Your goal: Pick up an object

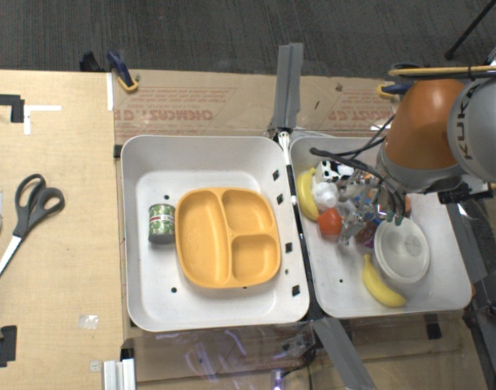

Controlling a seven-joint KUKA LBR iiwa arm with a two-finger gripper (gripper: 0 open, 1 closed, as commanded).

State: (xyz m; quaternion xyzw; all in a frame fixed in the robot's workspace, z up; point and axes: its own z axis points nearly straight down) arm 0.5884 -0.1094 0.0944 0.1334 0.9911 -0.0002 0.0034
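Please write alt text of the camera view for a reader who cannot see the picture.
A grey robot arm with an orange band reaches from the right, its gripper over a cluster of small objects in the right white bin, beside a white bowl and two bananas. The left white bin holds an orange divided plate and a small can. Scissors lie on the bench.

From here I can't make out the gripper (369,205): it sits low in a tangle of small things in the right bin (442,295), and the arm (442,132) covers what lies behind it. The arm runs off the right edge. A banana (306,195) by the bin's left wall is half covered by a white toy (324,192). The small can (161,223) has a label too small to read.
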